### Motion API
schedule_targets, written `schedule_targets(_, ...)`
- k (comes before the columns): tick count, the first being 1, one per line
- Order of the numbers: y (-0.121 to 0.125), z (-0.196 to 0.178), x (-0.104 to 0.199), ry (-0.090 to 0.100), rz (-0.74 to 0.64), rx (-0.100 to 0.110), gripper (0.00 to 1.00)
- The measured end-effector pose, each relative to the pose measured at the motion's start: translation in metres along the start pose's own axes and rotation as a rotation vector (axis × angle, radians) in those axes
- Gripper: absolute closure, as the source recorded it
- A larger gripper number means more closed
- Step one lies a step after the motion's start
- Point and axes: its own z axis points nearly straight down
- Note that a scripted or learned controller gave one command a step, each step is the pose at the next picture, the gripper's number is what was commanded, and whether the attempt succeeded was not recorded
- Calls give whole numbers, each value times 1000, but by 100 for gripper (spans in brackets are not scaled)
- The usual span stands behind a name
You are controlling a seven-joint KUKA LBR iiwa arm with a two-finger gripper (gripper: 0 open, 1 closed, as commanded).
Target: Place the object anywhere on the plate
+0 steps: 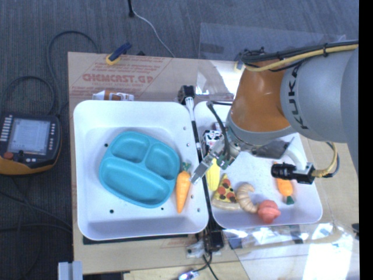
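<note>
The arm [291,98] is reaching in from the right, with its grey body and orange band lying over the upper part of the right bin [309,209]. The end effector [211,165] is hanging over the divide between the two bins, with one silver finger [201,171] slanting down toward the left bin [87,214]. The fingers appear to be standing apart with nothing between them, though the wrist is hiding part of them.

The carrot [182,190], orange with a green top, is lying in the left bin, just beside the right edge of the blue plate [140,168] and possibly touching its rim. The silver finger's tip is sitting just beside the carrot's green top. The plate, a compartmented tray, is resting near the middle of the left bin.

In the right bin, a yellow item [213,174] is lying just below the end effector, next to a pizza slice [224,192]. A tan croissant-like piece [246,196] and a pink piece [268,210] are lying beside it. A second, smaller carrot [285,189] is lying near the right wall. A handheld control pendant [28,142] is resting on the floor, left of the table [116,77].
</note>
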Motion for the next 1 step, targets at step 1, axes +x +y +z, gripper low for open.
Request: schedule_targets(1, 0, 0, 0, 0, 0, 0, 0)
